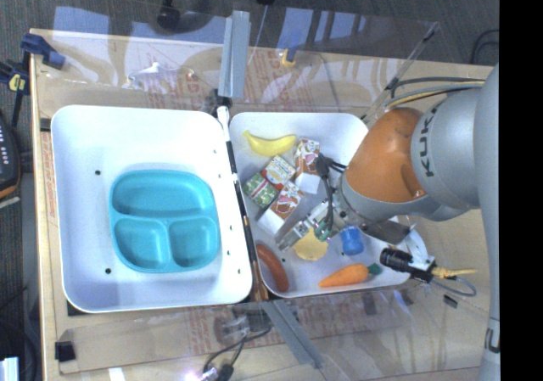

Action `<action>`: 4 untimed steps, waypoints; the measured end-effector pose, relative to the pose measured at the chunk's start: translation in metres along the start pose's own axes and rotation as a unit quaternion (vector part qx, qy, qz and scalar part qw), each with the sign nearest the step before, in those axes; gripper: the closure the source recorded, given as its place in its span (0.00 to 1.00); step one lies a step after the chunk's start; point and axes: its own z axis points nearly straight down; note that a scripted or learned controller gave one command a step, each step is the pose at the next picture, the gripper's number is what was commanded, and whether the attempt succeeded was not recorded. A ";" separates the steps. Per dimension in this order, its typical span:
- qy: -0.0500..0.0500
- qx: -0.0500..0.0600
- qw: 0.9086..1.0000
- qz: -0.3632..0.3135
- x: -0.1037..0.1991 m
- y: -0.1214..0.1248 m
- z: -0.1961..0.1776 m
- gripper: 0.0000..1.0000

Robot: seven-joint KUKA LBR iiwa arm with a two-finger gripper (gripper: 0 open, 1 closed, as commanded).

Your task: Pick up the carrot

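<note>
1. Left bin (76, 201) held a blue divided tray (163, 220), three compartments, sitting near its middle; white floor showed all round the tray.
2. Right bin (339, 126) was crowded: a yellow banana (270, 144) near the far wall, small printed cartons (277, 182) packed just below it, a reddish sausage-shaped piece (272, 266) at the near left corner, a yellow piece (311, 249) and a blue piece (351, 241) close together mid-bin.
3. Carrot (344, 277) lay flat along the near wall of the right bin, leafy end pointing right, just below the blue piece and apart from the sausage piece.
4. Arm (441, 159) covered the right side of that bin; the hand (299, 231) sat low among the cartons and the yellow piece, above-left of the carrot. Could not tell whether it was spread or pressed together.
5. The bins met at a shared edge mid-surface (127, 74). Open room around the carrot lay mainly on its left.
</note>
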 end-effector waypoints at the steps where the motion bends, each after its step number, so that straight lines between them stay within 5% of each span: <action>1: 0.000 0.001 0.995 0.097 -0.051 0.075 -0.024 0.00; 2: 0.004 0.011 0.977 0.215 -0.093 0.101 -0.046 0.00; 3: 0.001 0.001 0.999 0.050 -0.041 0.036 -0.098 0.00; 4: 0.001 0.002 0.996 0.085 0.005 0.008 -0.087 0.00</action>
